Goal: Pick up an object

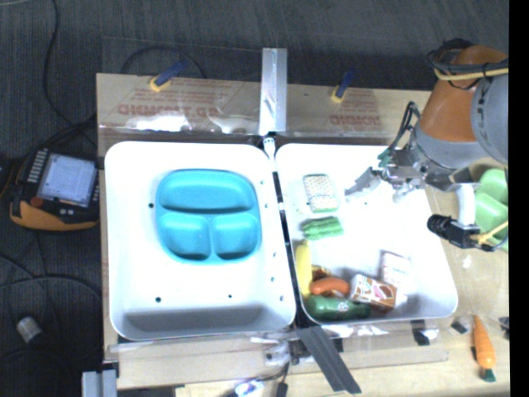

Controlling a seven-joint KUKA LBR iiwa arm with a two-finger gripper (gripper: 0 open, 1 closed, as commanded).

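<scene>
Green vegetable (339, 308), carton (372, 292) crowd right bin (388, 230); pale packet (318, 190), maybe sponge, beyond.

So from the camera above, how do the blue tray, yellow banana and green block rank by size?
Largest: the blue tray, by far.
Then the yellow banana and the green block, too close to rank: banana longer, block thicker.

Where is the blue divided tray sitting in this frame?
The blue divided tray lies in the middle of the left bin, on the camera view's left half, across the divider from the right bin.
</scene>
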